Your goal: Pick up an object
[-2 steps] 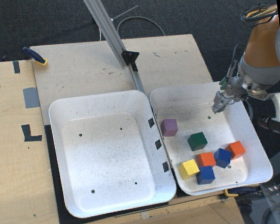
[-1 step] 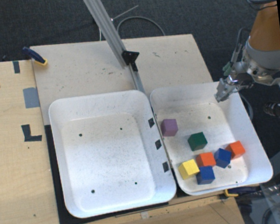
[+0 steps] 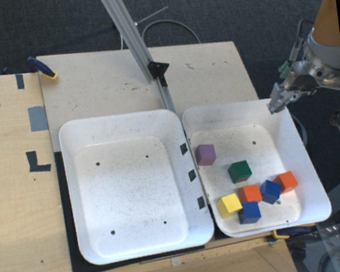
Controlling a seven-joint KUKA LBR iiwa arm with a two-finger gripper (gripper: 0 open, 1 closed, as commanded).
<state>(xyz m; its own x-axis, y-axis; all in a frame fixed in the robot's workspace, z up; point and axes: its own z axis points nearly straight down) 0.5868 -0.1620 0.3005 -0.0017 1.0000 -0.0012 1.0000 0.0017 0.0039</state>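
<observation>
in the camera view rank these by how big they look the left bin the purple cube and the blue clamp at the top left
1. left bin, by far the largest.
2. and 3. purple cube and blue clamp look about alike; too close to rank.

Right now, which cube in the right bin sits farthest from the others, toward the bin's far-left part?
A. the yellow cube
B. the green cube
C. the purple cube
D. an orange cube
C: the purple cube stands alone up and left in the right bin, apart from the green cube and the cluster nearer the front that includes the yellow cube.
</observation>
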